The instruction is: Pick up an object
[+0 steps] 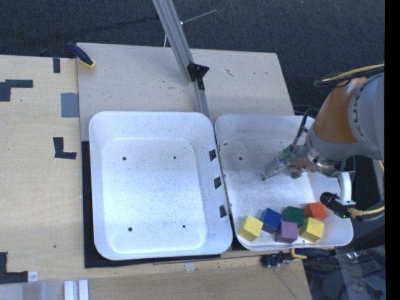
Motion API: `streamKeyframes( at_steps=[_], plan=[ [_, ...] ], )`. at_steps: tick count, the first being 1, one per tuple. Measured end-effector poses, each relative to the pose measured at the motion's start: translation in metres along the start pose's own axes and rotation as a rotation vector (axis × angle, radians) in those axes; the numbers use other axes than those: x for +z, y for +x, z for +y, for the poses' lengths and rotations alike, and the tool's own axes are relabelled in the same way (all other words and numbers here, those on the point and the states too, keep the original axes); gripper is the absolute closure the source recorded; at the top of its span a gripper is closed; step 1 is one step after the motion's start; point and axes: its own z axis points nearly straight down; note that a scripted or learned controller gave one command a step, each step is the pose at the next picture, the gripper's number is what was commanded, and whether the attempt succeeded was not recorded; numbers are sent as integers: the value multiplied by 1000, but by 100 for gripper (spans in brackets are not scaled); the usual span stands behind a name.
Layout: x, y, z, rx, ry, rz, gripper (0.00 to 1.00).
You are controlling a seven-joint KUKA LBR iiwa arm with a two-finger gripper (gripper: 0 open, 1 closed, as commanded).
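Six blocks sit clustered at the lower edge of the right bin (250, 136): two yellow blocks (251, 227), one blue block (271, 219), one purple block (288, 230), one green block (292, 215), one orange block (316, 210). Above them, mid-right, the gripper (275, 169) hangs low over bare bin floor, fingers spread, holding nothing. Further left lies the second bin (150, 120).

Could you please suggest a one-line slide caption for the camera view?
KUKA arm's gripper poised low in the right bin, above six coloured blocks clustered along its near edge.

No readable text anywhere (black tape marks aside).
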Motion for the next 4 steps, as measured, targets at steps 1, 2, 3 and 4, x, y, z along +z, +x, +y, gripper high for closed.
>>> streamKeyframes(
  at_steps=[1, 2, 3, 4],
  plan=[
    [-12, 1, 1, -1, -2, 1, 100],
    [-75, 4, 5, 0, -10, -1, 100],
    [-121, 4, 6, 0, -9, -1, 100],
    [-132, 59, 7, -5, -6, 2, 100]
  ],
)
